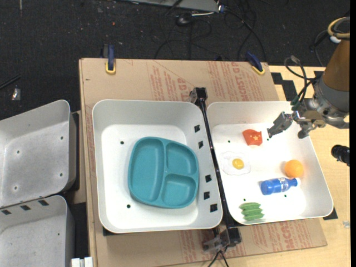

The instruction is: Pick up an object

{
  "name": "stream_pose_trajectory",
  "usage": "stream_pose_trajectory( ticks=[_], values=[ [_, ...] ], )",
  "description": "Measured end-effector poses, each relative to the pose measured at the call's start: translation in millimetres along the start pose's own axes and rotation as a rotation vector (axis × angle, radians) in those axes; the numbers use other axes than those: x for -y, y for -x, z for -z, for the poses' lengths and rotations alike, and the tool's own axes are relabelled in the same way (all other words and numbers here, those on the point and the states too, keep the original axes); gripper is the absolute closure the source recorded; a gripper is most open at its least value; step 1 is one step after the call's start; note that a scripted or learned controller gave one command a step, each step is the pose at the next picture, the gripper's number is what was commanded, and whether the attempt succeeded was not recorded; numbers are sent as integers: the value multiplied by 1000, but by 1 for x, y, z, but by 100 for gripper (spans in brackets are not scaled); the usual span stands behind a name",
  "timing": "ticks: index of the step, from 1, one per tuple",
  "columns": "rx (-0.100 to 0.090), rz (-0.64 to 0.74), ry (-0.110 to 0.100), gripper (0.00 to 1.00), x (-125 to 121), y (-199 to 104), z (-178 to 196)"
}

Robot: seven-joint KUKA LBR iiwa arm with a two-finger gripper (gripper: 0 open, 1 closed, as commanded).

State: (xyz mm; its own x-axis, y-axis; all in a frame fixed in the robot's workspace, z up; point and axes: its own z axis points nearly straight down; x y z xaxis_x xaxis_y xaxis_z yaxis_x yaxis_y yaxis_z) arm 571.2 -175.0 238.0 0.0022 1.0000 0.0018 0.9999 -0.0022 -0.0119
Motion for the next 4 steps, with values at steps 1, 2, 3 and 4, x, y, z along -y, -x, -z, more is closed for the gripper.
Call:
stream_pose_trajectory(
  ticks=[1, 2, 3, 4],
  values=[
    [3, 3, 12, 0, -2, 0, 7],
    [1, 1, 6, 0, 1, 4, -56],
    [1, 0, 6, 0, 3, 9, -119],
    [1, 1, 9, 0, 3, 8, -148]
  ],
)
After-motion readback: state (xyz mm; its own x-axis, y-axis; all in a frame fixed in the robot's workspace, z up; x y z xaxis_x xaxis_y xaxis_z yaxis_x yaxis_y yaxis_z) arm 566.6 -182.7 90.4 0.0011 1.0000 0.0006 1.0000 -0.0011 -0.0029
